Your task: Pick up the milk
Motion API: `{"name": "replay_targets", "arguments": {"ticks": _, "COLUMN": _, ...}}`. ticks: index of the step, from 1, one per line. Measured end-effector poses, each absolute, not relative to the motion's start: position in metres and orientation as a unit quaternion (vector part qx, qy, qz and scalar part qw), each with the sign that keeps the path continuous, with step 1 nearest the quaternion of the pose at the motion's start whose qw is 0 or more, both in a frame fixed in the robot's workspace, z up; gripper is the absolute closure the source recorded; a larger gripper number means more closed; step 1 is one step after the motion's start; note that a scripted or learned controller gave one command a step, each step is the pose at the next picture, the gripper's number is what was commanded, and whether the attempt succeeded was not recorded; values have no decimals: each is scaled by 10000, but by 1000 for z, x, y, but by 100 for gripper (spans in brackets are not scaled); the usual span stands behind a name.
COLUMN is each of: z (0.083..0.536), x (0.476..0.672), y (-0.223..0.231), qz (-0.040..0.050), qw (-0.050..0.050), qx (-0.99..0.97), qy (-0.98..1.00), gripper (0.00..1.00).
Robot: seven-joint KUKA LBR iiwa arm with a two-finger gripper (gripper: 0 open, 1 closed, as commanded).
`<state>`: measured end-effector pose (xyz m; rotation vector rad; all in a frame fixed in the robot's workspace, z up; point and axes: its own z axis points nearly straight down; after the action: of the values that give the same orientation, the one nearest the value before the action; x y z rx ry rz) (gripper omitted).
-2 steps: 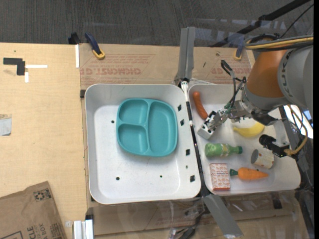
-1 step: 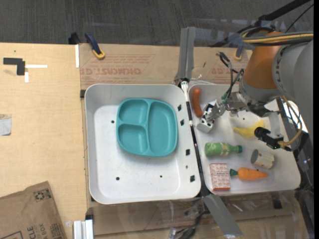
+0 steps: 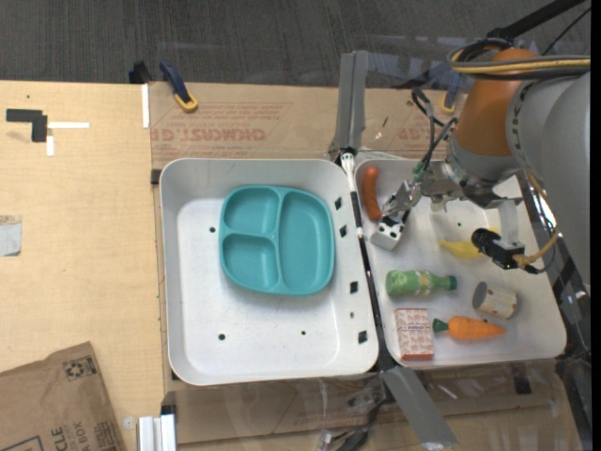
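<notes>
1. At 10 o'clock in the right bin (image 3: pixel 554 341), gripper (image 3: pixel 392 222) hangs low over a small grey-white block (image 3: pixel 387 237); whether it is released or clenched, cannot tell.
2. Milk (image 3: pixel 414 334): small carton, red-and-white print, lying flat at 7 o'clock of the bin, nothing touching it.
3. Green bottle (image 3: pixel 420 283) lies just above the carton; carrot (image 3: pixel 474 328) at its 3 o'clock.

high fixed camera, slanting down, both bins (image 3: pixel 272 369)

The brown cardboard sheet (image 3: pixel 246 120) behind the bins bears red print, upside down and too faint to read. The cardboard box (image 3: pixel 56 397) at lower left shows a recycling symbol and the letters "CLE" and "BOX".
</notes>
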<state>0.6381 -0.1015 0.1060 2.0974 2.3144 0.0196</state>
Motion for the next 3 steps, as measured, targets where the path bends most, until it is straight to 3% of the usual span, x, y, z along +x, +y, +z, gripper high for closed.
{"name": "replay_targets", "arguments": {"ticks": 1, "z": 107, "x": 612, "y": -98, "qz": 96, "qw": 138, "qx": 6780, "qy": 7349, "gripper": 0}}
{"name": "replay_targets", "arguments": {"ticks": 3, "z": 107, "x": 612, "y": -98, "qz": 96, "qw": 137, "qx": 6779, "qy": 7349, "gripper": 0}}
